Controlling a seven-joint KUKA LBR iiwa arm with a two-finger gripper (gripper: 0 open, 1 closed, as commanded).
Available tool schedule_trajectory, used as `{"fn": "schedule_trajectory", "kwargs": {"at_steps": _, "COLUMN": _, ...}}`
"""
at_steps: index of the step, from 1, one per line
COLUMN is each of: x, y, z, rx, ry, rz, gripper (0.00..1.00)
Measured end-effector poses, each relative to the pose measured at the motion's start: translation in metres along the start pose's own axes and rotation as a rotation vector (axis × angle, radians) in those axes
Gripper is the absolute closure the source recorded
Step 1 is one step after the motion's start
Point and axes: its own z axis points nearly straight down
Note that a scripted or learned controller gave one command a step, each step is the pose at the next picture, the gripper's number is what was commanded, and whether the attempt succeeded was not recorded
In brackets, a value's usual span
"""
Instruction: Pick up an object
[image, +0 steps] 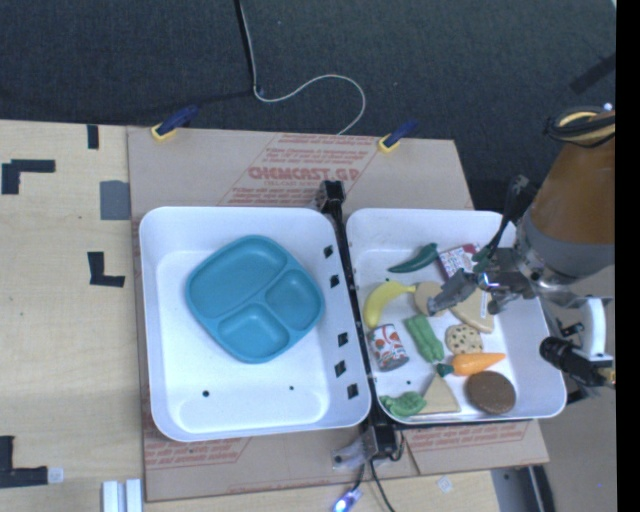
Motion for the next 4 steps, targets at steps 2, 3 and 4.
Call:
{"fn": "schedule_trajectory", "kwargs": {"at_steps": 2, "x": 0.072, "y": 0.066, "z": -0.013, "rx": -0.004, "ry": 0.002, "rz": -0.009, "gripper": 1.0}}
{"fn": "schedule_trajectory", "kwargs": {"at_steps": 3, "x": 0.128, "y": 0.15, "z": 0.0, "rx": -0.006, "ry": 0.0, "rz": -0.007, "gripper": 1.0}}
{"fn": "schedule_trajectory", "kwargs": {"at_steps": 4, "x": 0.196, "y": 0.102, "z": -0.145, "rx": -0.016, "ry": 0.005, "rz": -0.01, "gripper": 1.0}}
